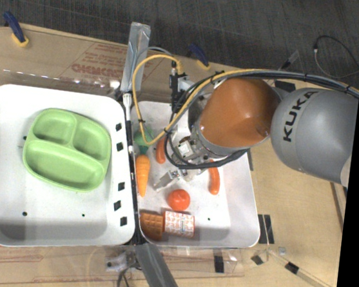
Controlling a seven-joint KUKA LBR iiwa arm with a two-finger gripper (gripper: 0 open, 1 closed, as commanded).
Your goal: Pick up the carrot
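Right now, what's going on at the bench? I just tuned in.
The KUKA arm reaches from the right over the right bin, its gripper low among the toy food. The carrot lies by the bin's left wall, just left of the gripper, not between its fingers, so it isn't picked up yet. Nearby are a tomato, a sausage and a small can. The left bin holds a green divided plate.
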